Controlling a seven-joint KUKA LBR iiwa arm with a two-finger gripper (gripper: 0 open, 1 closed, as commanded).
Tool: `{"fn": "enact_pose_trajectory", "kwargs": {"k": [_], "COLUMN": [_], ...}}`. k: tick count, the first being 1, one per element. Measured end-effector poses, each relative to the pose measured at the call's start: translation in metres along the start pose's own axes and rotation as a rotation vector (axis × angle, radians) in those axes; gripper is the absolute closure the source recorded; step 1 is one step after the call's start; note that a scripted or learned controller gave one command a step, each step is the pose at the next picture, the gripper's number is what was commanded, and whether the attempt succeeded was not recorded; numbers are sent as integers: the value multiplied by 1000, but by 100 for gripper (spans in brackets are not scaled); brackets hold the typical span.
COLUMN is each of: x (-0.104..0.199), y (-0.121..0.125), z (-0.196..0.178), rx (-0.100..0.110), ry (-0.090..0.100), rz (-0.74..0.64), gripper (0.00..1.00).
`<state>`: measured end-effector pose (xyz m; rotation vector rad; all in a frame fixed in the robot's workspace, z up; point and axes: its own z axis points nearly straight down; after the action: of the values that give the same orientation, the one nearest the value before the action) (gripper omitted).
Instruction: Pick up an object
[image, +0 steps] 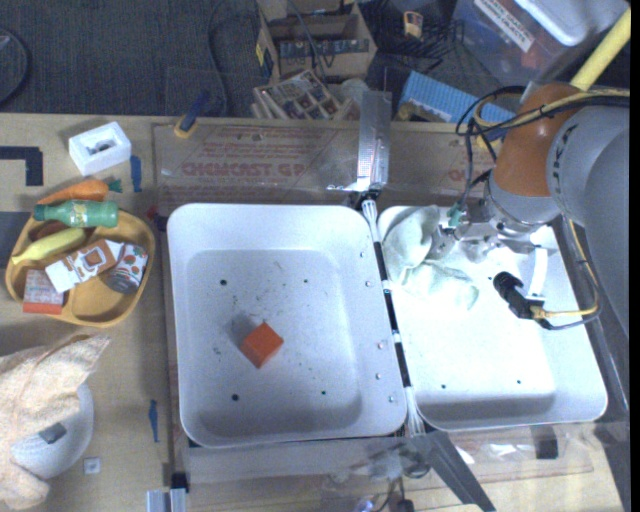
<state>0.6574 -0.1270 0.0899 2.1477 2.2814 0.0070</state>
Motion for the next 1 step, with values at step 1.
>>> {"fn": "enact_pose_trajectory", "kwargs": {"k": [1], "x": [-33], "y": [-18], "z": [-49], "rx": [3], "ry": [0], "rz": [-110], "gripper": [0]}}
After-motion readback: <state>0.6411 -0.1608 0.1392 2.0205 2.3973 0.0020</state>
